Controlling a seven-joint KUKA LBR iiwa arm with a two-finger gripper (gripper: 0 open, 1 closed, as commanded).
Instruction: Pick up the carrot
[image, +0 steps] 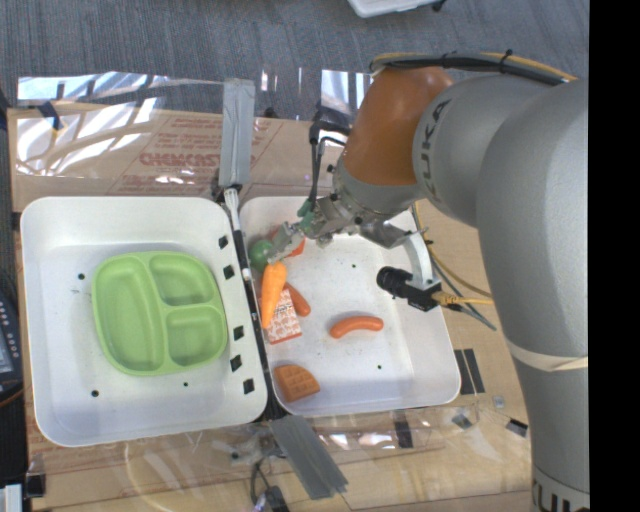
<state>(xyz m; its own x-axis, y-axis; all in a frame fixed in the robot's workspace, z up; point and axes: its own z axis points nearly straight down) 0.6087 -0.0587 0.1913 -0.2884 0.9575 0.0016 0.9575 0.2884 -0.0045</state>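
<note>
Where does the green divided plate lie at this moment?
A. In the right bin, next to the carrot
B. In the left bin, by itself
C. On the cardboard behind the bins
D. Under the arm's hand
B: the green divided plate lies flat in the left bin, while the carrot lies in the right bin against its left wall.

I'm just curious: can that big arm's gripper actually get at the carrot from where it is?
Probably yes. The gripper hovers right by the carrot, whose top lies uncovered; the bin wall beside it might crowd the approach.
</note>
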